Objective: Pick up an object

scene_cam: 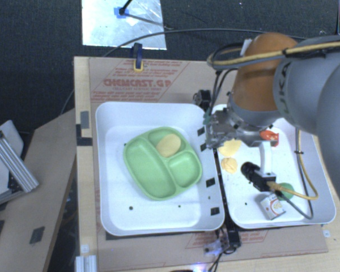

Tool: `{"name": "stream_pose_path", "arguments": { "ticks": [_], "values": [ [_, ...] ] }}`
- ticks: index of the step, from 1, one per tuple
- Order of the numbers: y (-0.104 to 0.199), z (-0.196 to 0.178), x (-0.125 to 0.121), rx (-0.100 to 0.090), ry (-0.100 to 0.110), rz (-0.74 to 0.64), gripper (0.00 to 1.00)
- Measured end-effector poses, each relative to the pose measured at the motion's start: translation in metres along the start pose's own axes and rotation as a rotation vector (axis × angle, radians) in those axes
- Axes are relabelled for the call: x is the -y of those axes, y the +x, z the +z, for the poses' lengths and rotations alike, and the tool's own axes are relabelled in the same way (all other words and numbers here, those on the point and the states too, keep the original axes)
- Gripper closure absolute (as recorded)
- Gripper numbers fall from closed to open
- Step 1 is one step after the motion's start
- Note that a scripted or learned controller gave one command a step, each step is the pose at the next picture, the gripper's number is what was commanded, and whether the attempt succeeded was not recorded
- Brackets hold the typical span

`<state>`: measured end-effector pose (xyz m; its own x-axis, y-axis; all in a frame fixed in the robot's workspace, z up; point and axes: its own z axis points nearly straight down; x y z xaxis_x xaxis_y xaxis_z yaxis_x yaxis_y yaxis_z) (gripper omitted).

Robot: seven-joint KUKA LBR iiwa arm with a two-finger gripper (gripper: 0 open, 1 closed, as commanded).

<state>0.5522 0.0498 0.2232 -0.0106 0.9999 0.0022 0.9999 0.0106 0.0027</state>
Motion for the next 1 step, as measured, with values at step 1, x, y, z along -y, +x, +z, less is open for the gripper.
{"name": "stream_pose_path", "arguments": {
  "ticks": [1],
  "values": [
    [0.0444,0.0048,-0.0077,0.001,0.001,0.001,1.00]
  ]
}}
